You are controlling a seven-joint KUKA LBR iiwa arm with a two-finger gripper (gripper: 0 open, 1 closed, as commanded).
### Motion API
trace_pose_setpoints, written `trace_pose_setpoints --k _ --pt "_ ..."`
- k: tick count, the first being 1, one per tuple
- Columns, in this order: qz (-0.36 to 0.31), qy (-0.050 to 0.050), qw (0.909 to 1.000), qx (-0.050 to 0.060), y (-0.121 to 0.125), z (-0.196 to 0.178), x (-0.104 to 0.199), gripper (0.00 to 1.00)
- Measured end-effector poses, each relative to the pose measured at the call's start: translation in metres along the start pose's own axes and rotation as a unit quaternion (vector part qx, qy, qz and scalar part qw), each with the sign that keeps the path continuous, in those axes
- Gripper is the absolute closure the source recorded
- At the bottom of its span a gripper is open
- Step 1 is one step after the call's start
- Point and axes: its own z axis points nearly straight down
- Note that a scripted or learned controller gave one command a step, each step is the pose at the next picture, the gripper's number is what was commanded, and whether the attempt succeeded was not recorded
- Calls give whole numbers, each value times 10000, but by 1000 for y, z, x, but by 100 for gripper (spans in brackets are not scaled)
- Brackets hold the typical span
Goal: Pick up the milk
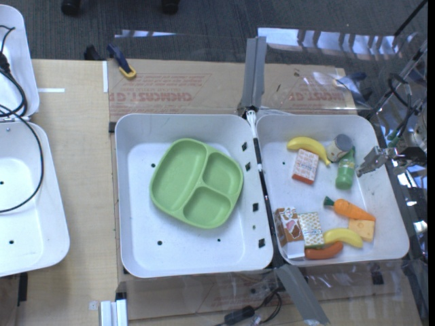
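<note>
Milk (293, 225) sits low in the right bin (384, 250), a small carton with red-brown print, lying flat near the bin's left wall and front-left corner. Just beside it on the right lies a pale checked packet (312, 227); a red sausage-like piece (324, 250) lies just below both. Little free room there: wall on 1 side, packet on the other.

Gripper (368, 164) is at the right bin's right edge, well apart from the milk, near a green bottle (345, 172). Thin metal fingers look slightly apart with nothing between them, though they are small here.

Other right-bin clutter: 2 bananas, 1 up top (307, 145) and 1 low right (343, 237); orange-red box (305, 166); grey round cap (343, 142); carrot (350, 209); cheese wedge (366, 229). Open floor mostly mid-bin, between the box and the carrot.

Left bin (129, 202) holds a green 3-section plate (197, 182), smooth, rounded; bare white floor all around it. Both bins are shallow, glossy, with rounded corners, on a wood-tone table (68, 100).
</note>
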Motion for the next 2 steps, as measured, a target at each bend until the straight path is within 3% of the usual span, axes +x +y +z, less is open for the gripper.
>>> trace_pose_setpoints --k 1,2 --pt "403 5 9992 9 -53 88 81 0" --pt "522 -41 9986 -84 -53 119 105 0"
